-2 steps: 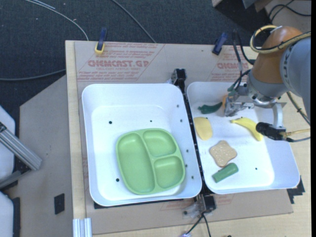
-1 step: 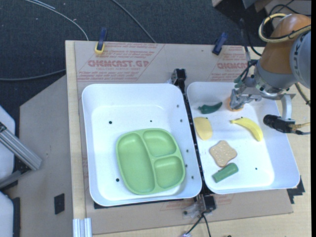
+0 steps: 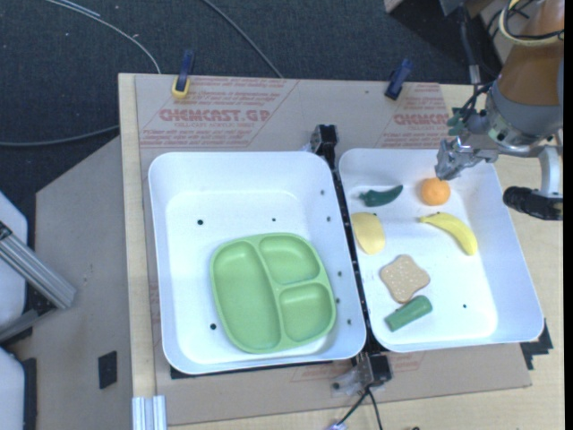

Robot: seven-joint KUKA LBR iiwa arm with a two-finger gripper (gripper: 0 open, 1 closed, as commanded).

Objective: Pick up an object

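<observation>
Above the right shallow white bin (image 3: 501, 321), we see the gripper (image 3: 445, 170) just beside a round orange fruit (image 3: 434, 192). Its grip we cannot tell.

I see the gripper (image 3: 450, 164) hanging over the far edge of the right bin (image 3: 510, 267), just beyond the orange (image 3: 434, 192). Left of the orange lies a dark green pepper (image 3: 381, 196); nearer me from the orange, a banana (image 3: 454, 231), a yellow lemon-like piece (image 3: 368, 233), a bread slice (image 3: 404, 278) and a green cucumber piece (image 3: 408, 313). Well left of the orange, the left bin (image 3: 179, 195) holds a green divided plate (image 3: 271, 290).
</observation>
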